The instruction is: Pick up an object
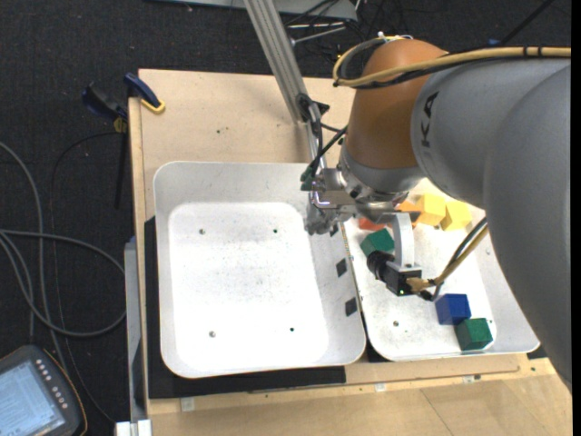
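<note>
My gripper (320, 216) hangs low over the left edge of the right bin (408, 332), just beside the ridge between the two bins. The grey arm and orange band cover most of that bin's far half. A green block (378, 242) lies just right of the gripper, with a small orange-red piece (367, 223) behind it. Yellow blocks (438, 213) peek out under the arm at the far right. A blue block (451, 308) and a dark green block (474, 333) sit near the front right corner. Nothing shows between the fingers.
The left bin (168, 198) stands on the bench's left side. A blue and yellow clamp (136, 91) grips the bench's far left corner. A slanted metal pole (272, 39) rises behind the bins. Cables and a tablet (27, 393) lie on the floor at left.
</note>
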`<action>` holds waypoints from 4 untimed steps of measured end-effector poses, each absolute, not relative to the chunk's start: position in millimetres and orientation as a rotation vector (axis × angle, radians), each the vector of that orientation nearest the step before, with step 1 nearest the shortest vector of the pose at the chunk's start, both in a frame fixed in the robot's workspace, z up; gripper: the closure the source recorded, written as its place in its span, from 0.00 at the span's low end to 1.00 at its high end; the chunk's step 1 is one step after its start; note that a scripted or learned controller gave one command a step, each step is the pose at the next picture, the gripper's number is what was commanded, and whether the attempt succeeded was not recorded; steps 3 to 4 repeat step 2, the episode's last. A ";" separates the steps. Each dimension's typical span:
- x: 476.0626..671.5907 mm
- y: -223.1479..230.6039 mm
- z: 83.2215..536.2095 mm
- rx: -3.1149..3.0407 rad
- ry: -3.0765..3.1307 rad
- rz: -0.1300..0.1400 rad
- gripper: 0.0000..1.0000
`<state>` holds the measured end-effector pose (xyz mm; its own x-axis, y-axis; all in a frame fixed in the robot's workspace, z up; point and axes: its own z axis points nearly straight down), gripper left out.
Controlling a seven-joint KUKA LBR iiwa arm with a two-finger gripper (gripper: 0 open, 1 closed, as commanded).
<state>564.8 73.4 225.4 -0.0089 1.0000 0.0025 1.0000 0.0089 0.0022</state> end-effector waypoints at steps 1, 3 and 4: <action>561.3 88.6 227.4 -2.216 -2.227 -0.001 1.00; 561.4 87.4 227.2 -2.219 -2.225 0.001 0.00; 561.4 87.4 227.2 -2.219 -2.225 0.001 0.00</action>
